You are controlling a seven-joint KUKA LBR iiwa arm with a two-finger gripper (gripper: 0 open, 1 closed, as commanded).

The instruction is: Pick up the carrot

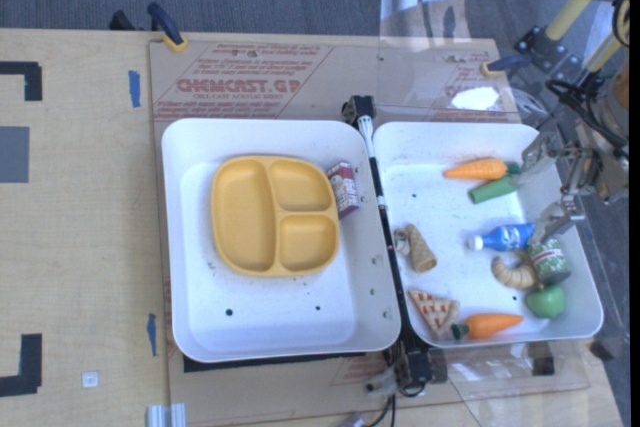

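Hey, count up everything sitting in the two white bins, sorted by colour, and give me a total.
Orange: 2, a carrot and a second carrot
Yellow: 1, divided plate
Green: 2, green block, green apple
Blue: 1, bottle
Tan or brown: 3, croissant, brown piece, pizza slice
Mixed-colour cans: 2, red can, green-labelled can
Total: 11

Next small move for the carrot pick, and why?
Probably shift the gripper left and down toward the upper carrot in the right bin. That carrot lies closest, near the bin's top edge beside a green piece; a second carrot lies at the bottom edge. Nothing shows between the fingers.
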